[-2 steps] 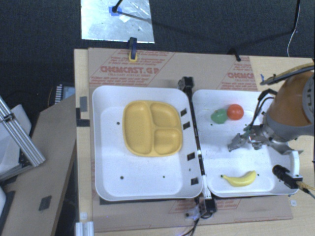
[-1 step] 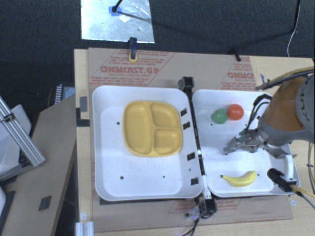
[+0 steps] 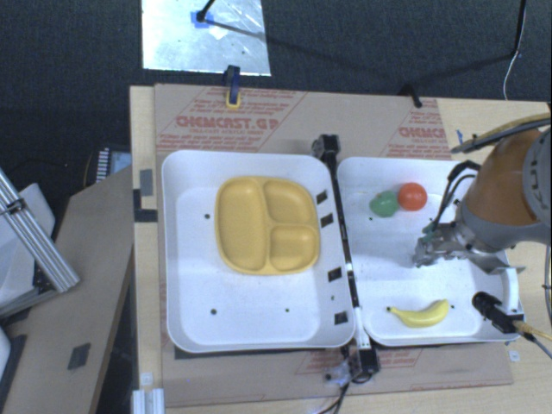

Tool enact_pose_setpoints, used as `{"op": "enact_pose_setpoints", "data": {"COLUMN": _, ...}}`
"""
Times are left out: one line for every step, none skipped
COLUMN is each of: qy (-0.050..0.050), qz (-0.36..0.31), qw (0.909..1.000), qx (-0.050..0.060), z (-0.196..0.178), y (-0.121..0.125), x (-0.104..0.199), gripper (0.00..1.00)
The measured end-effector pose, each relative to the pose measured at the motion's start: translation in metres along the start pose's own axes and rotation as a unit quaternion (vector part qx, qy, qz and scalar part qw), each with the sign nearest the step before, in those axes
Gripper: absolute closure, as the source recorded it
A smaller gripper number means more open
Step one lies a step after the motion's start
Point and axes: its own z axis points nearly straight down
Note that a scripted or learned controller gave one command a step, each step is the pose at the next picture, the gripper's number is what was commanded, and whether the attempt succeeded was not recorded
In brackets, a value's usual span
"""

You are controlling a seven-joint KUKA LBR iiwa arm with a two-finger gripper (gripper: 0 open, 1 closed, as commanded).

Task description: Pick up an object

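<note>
Grey metal, the hand (image 3: pixel 429 250) is hovering low inside the right bin (image 3: pixel 379 317), holding nothing; whether it is spread or pressed together I cannot tell. Beyond the hand, an orange ball (image 3: pixel 412 196) and green ball (image 3: pixel 384 203) are lying touching; nearer, a banana (image 3: pixel 420 314) is resting. Picking appears not yet done.

Grey arm (image 3: pixel 496 222), orange band above wrist, small grey metal claw (image 3: pixel 429 253).
</note>
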Motion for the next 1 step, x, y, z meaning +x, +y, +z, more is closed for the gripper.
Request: {"op": "enact_pose_setpoints", "data": {"qy": 0.000, "qz": 0.000, "qw": 1.0000, "qx": -0.001, "z": -0.0451, "y": -0.0041, "x": -0.0022, "gripper": 1.00}}
